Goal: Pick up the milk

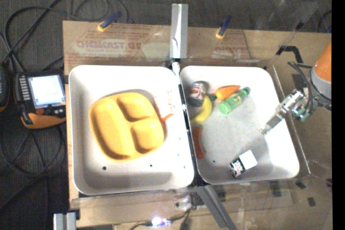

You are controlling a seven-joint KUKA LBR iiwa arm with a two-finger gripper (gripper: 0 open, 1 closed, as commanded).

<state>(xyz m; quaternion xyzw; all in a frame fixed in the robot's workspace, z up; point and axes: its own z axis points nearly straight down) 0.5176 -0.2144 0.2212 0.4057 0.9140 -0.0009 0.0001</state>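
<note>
The milk (244, 162) is a small white carton with a dark end, lying on its side near the front of the right bin (280, 167). My gripper (271, 124) hangs over the right side of that bin, up and to the right of the milk and well apart from it. Nothing shows in its grasp. The grey arm with its orange band comes in from the right edge.
At the back of the right bin lie a can (197, 90), a banana (204, 109), a carrot (227, 91) and a green bottle (233, 100). A red strip (198, 145) lies by the left wall. The left bin (81, 169) holds a yellow divided plate (127, 124).
</note>
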